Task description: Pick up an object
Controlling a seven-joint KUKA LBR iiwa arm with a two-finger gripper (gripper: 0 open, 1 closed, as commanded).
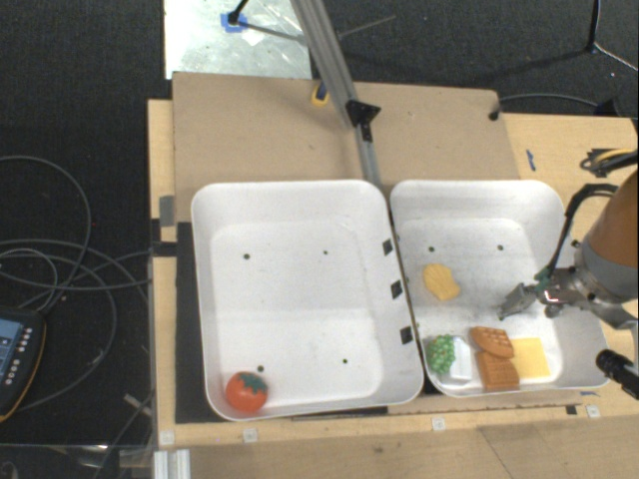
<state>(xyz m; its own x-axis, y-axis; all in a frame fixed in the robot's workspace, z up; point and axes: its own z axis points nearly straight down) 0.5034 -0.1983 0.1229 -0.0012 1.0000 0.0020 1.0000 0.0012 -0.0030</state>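
- Bench (439,118): tan board carrying two shallow white bins side by side.
- Right bin (469,203): the landmark for this entry; it holds five small things and the arm's working end.
- Left bin (290,203): touches the right bin along its near wall; one red tomato-like item (246,391) lies in its front corner, well apart from the arm.
- Yellow lump (441,281): alone near the middle of the right bin, clear floor on every side.
- Front-edge cluster in the right bin: green piece (441,349) on a white card (454,365); two brown waffle-like biscuits (493,355), one overlapping the other; yellow slab (530,358) touching the biscuits.
- Gripper (527,297): above the right bin's floor, between the yellow lump and the slab; nothing lies between its fingers. The jaws look slightly spread, though at this size I cannot tell for certain.
- Step in hand, as judged: approach, nothing yet picked.
- Handling advice: favour the yellow lump, since it stands free; centre over it, spread the jaws wider than it, descend straight, close, then lift. The crowded front cluster risks catching two pieces or sliding off flat ones.
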